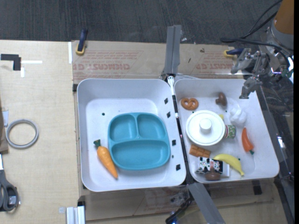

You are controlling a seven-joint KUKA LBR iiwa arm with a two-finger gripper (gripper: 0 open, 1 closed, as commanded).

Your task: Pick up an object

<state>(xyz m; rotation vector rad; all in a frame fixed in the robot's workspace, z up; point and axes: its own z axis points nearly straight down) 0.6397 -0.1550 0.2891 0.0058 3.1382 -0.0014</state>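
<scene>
Both bins (86,125) look like smooth white plastic with a faint sheen. The blue tray (138,141) in the left bin is matt plastic, the carrot (107,160) beside it a dull orange plastic. In the right bin the white lid (205,127) is glossy, and the banana (230,162) and red pepper (247,140) shine like moulded plastic. The bench (37,171) at left is pale matt wood; cardboard (121,62) lies at the far side.

Robotics lab. Plywood counter (42,171) bearing two white bins (86,139) of toy food. Tape roll (21,133), scissors (8,195), loose cables (261,20).
</scene>
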